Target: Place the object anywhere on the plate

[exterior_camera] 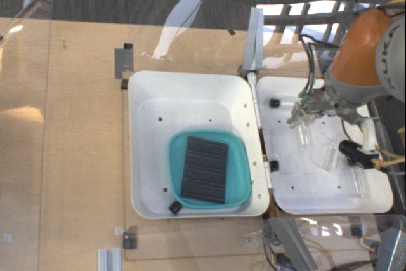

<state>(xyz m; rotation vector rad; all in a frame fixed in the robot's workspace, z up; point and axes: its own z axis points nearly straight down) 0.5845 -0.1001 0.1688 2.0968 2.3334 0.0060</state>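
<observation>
The arm [363,59] comes in from the right and is cut off by the picture's edge, its orange band bulging above the wrist. The grey shell beside the band carries dark lettering, but the edge slices through it and I can't read it whole. The gripper [303,118] hangs over the far part of the right bin [380,203]. It is pale and glassy against the white floor, so I cannot tell whether it is spread or pressed together. A few see-through shapes [328,158] lie on that bin's floor, too faint to name.

The object [205,169] is a dark grey rectangular slab with fine ribs running across it and no label I can see. It lies flat on the teal plate [241,169], turned slightly askew. The plate sits in the near half of the left bin [190,89]. A small black piece [174,206] rests at the plate's near left corner, and I can't make out what it is. The worktop [63,136] is pale wood.
</observation>
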